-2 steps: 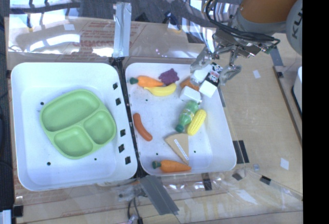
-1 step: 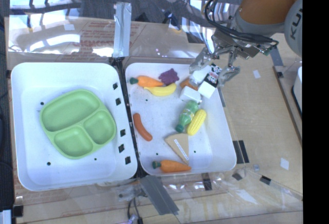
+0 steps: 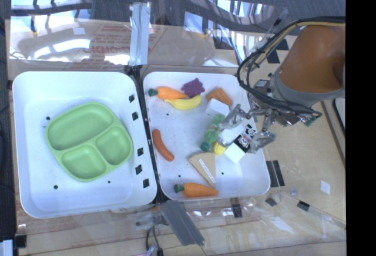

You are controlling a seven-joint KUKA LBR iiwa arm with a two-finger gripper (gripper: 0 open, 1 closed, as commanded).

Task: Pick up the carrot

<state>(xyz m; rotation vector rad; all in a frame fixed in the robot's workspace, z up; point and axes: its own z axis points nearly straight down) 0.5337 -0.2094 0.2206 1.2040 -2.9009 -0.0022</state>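
Camera view. My gripper (image 3: 249, 128) hangs over the right edge of the right bin (image 3: 176, 131); whether it is spread or pressed together I cannot tell, and nothing shows pinched in it.

Two carrots lie in this bin: one carrot (image 3: 197, 190) along the near edge, another carrot (image 3: 166, 93) at the far left corner, touching a banana (image 3: 185, 103) beside a purple toy (image 3: 192, 86).

A green bottle (image 3: 210, 137) lies just beside my gripper.

The green plate (image 3: 88, 140) sits mid left bin (image 3: 29, 131), apart from the clutter.

I judge the near carrot easier: free on all sides.
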